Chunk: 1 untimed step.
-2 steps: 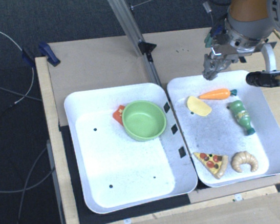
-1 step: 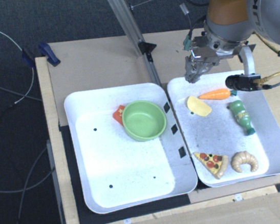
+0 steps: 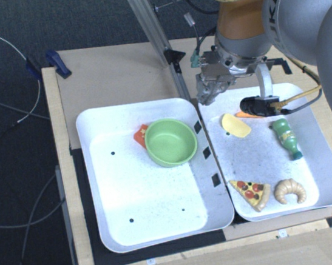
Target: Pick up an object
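Wooden bench (image 3: 115, 75), two white bins (image 3: 97, 169), hand (image 3: 209, 92) over far edge, grip state unclear

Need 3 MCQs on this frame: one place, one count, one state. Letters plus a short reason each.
1. The green bowl lies in: A) left bin B) right bin C) on the bench
2. Things seen in the right bin: A) two B) three C) at least four
3. The green bottle is: A) upright B) lying on its side C) held by the tool

Answers: 1 A, it sits at the left bin's upper right. 2 C, yellow piece, bottle, pizza slice and croissant show. 3 B, it lies flat on the bin floor, apart from the tool.
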{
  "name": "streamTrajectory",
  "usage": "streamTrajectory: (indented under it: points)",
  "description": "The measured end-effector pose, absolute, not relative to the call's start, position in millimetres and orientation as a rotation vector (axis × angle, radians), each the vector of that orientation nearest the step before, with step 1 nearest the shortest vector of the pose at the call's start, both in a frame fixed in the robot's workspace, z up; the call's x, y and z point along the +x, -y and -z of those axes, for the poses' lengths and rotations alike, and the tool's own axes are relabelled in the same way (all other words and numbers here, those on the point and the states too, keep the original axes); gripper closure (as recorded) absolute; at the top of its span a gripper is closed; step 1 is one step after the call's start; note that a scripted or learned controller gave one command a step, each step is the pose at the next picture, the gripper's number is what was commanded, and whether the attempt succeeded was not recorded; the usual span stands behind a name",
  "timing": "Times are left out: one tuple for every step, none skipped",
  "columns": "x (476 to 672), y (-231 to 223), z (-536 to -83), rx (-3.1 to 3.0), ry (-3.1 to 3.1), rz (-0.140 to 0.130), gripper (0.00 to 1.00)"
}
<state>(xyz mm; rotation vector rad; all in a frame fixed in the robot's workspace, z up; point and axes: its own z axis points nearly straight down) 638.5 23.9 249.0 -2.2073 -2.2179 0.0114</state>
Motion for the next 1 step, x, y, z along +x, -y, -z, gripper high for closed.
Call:
streamTrajectory:
  points:
    - [640.4, -82.6, -236.8, -2.206, 2.219, -0.013, 1.00]
